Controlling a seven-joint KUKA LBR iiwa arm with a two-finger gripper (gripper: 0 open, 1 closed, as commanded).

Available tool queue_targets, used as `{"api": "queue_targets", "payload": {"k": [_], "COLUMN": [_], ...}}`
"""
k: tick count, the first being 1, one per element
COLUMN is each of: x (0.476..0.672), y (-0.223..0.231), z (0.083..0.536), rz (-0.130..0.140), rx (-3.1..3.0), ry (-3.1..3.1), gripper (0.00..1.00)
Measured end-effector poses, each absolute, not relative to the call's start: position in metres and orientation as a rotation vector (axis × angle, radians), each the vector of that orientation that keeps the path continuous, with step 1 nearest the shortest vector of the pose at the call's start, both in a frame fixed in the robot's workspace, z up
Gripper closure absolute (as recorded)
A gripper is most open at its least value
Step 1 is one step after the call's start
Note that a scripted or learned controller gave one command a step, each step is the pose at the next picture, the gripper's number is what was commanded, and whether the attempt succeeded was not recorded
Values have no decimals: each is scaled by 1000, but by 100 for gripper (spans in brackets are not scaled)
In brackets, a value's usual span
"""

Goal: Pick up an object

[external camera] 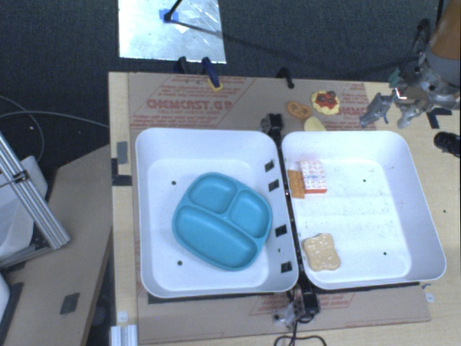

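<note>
Up at the far right we see the gripper (pixel 390 109), hanging above the bench just beyond the right bin's (pixel 418 193) back corner, its two metal fingers spread apart with nothing between them. Below it, the right bin is a shallow, glossy white plastic tray with rounded corners. Against its left wall lie a small carton (pixel 313 176) printed in white and red, touching a thin orange-brown strip (pixel 294 183), and nearer the front left corner a tan, bumpy piece shaped like a slice of toast (pixel 321 252). The left bin (pixel 155 193) is of the same white plastic and holds a smooth blue divided plate (pixel 222 220) with three compartments. Black clips join the bins along the seam. Behind them, on the cardboard-brown bench (pixel 194 103) with red lettering, rest three small toy foods: a brown one, a pale yellow one, and a round yellow one topped in red (pixel 325 101). Dark carpet (pixel 57 42) surrounds the bench, with a shiny metallic sheet (pixel 144 20) lying on it.
</note>
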State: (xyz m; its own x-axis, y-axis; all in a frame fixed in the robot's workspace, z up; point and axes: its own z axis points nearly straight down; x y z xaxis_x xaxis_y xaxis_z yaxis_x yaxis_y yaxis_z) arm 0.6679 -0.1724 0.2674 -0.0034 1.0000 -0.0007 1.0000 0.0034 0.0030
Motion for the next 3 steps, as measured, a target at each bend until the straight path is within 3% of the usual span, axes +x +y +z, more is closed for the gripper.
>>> {"api": "queue_targets", "payload": {"k": [1,2,3], "x": [606,556,533], "y": [-90,-38,-136], "z": [181,184,128], "rz": [-5,0,-9], "rx": [2219,2215,2231], "ry": [2241,2234,2212], "gripper": [0,0,0]}}
